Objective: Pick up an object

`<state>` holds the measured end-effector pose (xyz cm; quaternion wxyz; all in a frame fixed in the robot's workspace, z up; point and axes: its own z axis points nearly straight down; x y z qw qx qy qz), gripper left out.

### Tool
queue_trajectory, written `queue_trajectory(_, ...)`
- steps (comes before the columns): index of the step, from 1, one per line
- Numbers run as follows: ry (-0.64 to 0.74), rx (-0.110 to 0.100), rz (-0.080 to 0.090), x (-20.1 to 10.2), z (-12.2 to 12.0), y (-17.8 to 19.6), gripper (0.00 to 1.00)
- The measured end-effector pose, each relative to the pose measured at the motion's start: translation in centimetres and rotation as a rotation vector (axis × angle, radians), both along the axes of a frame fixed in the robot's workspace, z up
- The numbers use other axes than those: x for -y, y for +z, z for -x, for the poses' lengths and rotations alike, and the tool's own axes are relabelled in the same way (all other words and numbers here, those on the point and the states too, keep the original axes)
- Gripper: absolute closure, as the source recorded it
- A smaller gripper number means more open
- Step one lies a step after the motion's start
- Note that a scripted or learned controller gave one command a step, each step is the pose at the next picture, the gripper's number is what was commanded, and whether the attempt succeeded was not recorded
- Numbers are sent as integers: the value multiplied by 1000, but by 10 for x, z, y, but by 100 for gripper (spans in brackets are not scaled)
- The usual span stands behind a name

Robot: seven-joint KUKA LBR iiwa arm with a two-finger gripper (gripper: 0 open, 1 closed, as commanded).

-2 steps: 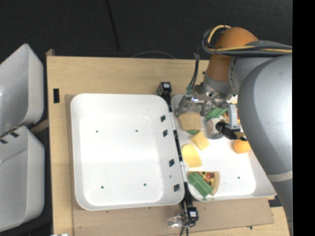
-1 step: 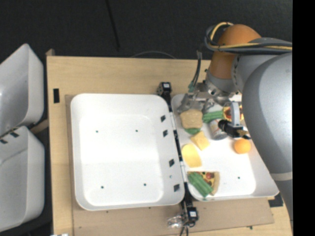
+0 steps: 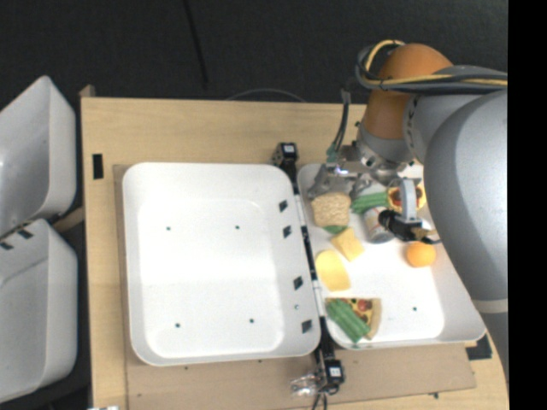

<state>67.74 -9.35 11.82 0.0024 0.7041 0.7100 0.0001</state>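
Observation:
My gripper point(image 3: 346, 180) hangs low over the far end of the right bin point(image 3: 427, 314), below the orange wrist band. It stands open, just above a tan square cracker-like piece point(image 3: 331, 208), with nothing between its fingers. Beside it lie a green pod point(image 3: 368, 201), a dark can point(image 3: 377, 226) and a red-and-yellow item point(image 3: 397, 197), partly hidden by the arm. Nearer the front are two yellow chunks point(image 3: 348, 244) point(image 3: 332, 271), an orange ball point(image 3: 420, 254) and a pizza slice with a green piece on it point(image 3: 354, 315).
The left bin point(image 3: 205, 263) sits beside the right one, with a black-clipped divider point(image 3: 301, 254) between them. The bulky grey arm point(image 3: 470, 195) covers the right bin's right side. Wooden bench edge point(image 3: 102, 229) runs along the left.

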Motion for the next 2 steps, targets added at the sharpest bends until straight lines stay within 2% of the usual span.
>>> queue_trajectory(1, 4, -1, -1, -3, 6, 14, 100)
queue_trajectory(2, -2, 1, -5, -48, 27, 88, 100)
